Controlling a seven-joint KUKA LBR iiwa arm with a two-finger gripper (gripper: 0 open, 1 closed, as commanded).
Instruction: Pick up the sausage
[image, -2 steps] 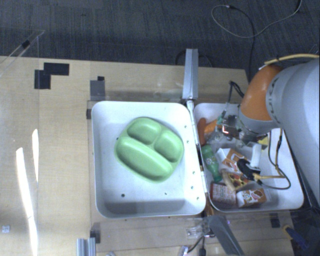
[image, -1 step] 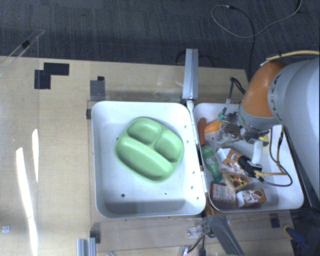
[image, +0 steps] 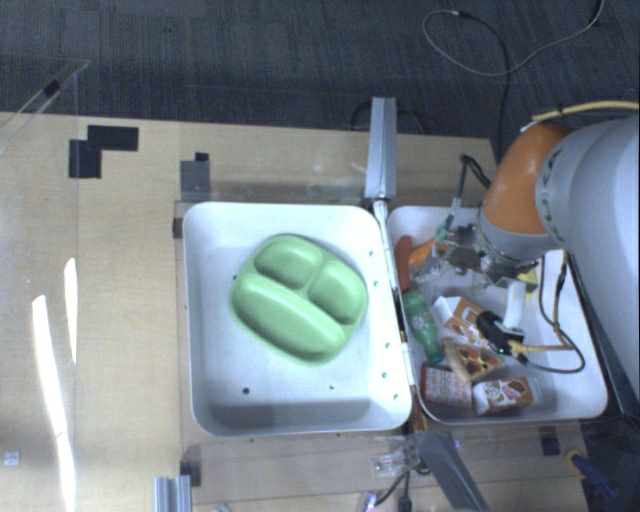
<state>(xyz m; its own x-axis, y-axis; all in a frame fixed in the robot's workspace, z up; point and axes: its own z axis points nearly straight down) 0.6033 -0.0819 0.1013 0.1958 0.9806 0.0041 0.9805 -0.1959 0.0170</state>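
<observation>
We see the grey arm (image: 600, 190) coming in from the right, its thick body covering the upper right of the view, with the orange band (image: 520, 185) curving just above the wrist. The wrist bends down into the right-hand shallow white bin (image: 585, 395), and the tool (image: 462, 258) sits low over the upper left part of that bin amid dark fittings and cables. Whether the tool is spread or pressed together, we cannot tell; its tip is lost among the wrist hardware and the clutter beneath.

The sausage, a reddish-orange rounded piece (image: 404, 262), lies at the upper left corner of the right bin, close against the wall shared with the other bin and just beside the tool. We cannot tell whether the two touch. Below it sit a green translucent bottle-like item (image: 422, 335), an orange and white printed packet (image: 466, 322) and a dark brown printed carton (image: 470, 392), packed near one another along the lower part of the bin.

The left-hand shallow white bin (image: 220, 400) holds a light green moulded plastic tray with three compartments (image: 298, 297), lying at a slant near its middle.

Both bins rest on a pale wooden bench (image: 100, 330) with black tape marks (image: 98, 145) at its upper left. A grey metal post (image: 381, 150) stands between the bins at the back, and dark carpet (image: 250, 50) with a loose thin cable (image: 500, 45) lies beyond.
</observation>
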